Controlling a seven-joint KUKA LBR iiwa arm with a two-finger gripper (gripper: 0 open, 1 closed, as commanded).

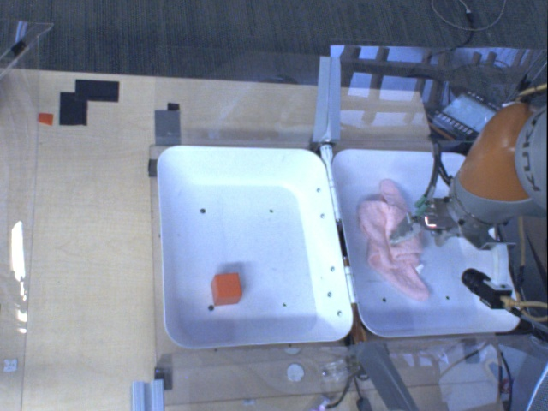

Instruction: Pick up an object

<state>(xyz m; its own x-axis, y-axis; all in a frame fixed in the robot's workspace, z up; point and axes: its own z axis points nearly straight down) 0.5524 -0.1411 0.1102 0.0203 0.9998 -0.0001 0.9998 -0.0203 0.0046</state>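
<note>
The tabletop (86,255) carries 2 shallow white bins side by side. The left bin (248,169) holds 1 small orange block (227,288), resting on the bin floor toward the near-left corner, well apart from the walls and from the arm.

The right bin (445,315) holds 1 pink cloth (390,247), crumpled and lying lengthwise along the bin's left half, running from the far side to the near side.

The arm (501,165), grey with an orange band, reaches in from the right over the right bin. The hand (419,221) sits low at the right edge of the pink cloth, at or just beside the fabric. Whether the hand is open, closed or gripping the cloth cannot be told at this resolution. The cloth lies on the bin floor, not lifted.
</note>
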